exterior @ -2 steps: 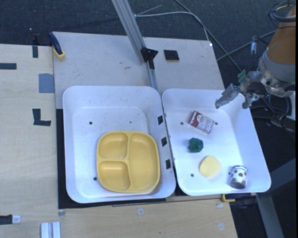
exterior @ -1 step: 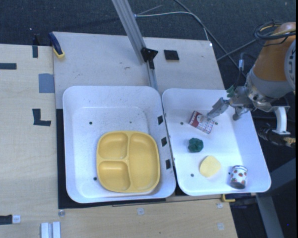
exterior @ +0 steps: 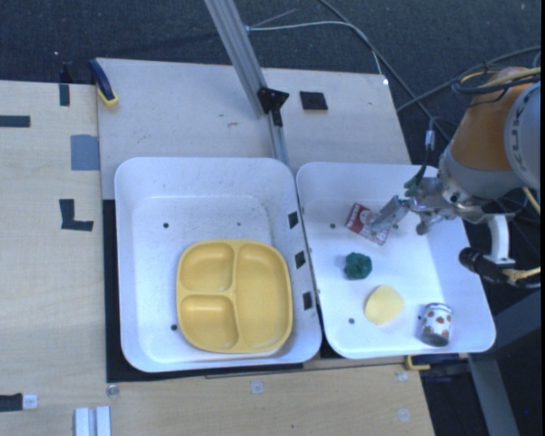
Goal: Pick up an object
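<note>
My gripper [exterior: 379,226] reaches from the right into the right bin [exterior: 322,184] and sits low near its upper middle. A small red and white packet [exterior: 356,216] lies right at the gripper's tip, touching or nearly touching it. Below that, a dark green lump [exterior: 358,264] rests on the bin floor. A pale yellow rounded piece [exterior: 383,305] lies further toward the front. A small silver and red object [exterior: 436,323] stands in the front right corner.
The left bin [exterior: 136,189] holds a yellow divided plate [exterior: 234,295] in its front half. A metal post [exterior: 241,44] slants up behind the bins. The arm's orange band [exterior: 490,134] and cables hang over the right bin's right edge.
</note>
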Tool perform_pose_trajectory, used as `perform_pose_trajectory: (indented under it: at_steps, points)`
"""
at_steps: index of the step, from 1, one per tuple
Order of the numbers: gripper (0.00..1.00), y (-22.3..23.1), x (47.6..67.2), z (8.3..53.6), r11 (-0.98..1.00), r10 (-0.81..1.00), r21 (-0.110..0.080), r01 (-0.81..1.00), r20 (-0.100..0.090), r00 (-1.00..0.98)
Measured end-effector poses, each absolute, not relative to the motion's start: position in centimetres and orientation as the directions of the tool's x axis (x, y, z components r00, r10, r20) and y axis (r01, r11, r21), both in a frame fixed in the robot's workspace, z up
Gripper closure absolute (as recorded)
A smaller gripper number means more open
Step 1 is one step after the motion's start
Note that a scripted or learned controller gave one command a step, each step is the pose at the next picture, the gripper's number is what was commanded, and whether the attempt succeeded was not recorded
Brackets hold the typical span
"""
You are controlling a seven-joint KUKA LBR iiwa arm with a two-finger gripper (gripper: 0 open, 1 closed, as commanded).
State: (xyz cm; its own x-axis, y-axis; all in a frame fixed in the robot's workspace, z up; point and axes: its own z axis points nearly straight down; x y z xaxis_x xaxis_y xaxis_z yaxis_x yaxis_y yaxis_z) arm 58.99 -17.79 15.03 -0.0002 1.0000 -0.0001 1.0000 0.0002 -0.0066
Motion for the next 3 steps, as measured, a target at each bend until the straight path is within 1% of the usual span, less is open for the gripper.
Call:
perform_pose_trajectory:
  at_steps: [1,2,3]
  points:
    - [0.00,-16.8,58.4,9.2,0.001,1.000,-0.008,1.000,0.001,-0.001]
    - [1.00,-16.8,58.6,10.6,0.002,1.000,-0.003,1.000,0.000,-0.002]
    - [1.00,-16.0,58.2,15.3,0.002,1.000,0.003,1.000,-0.001,-0.002]
